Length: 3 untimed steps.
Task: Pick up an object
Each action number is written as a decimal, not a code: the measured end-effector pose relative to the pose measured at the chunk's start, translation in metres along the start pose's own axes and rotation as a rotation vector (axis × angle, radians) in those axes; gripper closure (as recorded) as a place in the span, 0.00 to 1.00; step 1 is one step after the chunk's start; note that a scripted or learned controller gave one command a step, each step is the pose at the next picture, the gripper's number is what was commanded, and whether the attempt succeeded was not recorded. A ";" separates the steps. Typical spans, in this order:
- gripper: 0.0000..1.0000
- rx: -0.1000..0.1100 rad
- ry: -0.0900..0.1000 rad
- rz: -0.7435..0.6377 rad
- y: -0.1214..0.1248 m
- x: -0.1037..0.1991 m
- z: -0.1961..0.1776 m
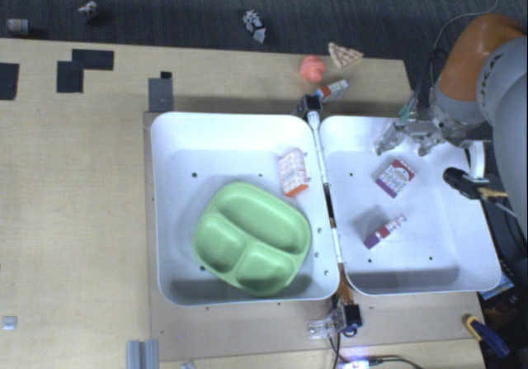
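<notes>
- Tool (410, 138) hangs over the far part of the right bin (462, 272), its fingers spread with nothing between them.
- Just in front of it lies a small maroon box (394, 177), flat on the bin floor.
- Nearer the camera lies a little maroon-capped bottle (384, 231).
- Left bin (169, 194) holds a green divided plate (252, 236) and a red-and-white packet (292, 172).

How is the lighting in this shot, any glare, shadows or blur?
Camera view: even, soft light; mild glare whitens the right bin; the green tray casts a soft shadow on the left bin's floor; the small box reads soft, its print illegible.
</notes>
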State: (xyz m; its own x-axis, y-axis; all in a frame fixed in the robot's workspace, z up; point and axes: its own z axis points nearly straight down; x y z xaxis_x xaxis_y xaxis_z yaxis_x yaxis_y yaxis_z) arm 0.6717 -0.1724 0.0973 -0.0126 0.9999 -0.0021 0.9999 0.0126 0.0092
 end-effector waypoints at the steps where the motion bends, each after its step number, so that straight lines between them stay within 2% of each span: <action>1: 0.00 0.006 0.001 0.010 -0.045 -0.014 0.012; 2: 1.00 0.001 0.001 0.006 -0.043 -0.013 0.000; 3: 1.00 0.003 0.002 0.007 -0.066 0.040 -0.107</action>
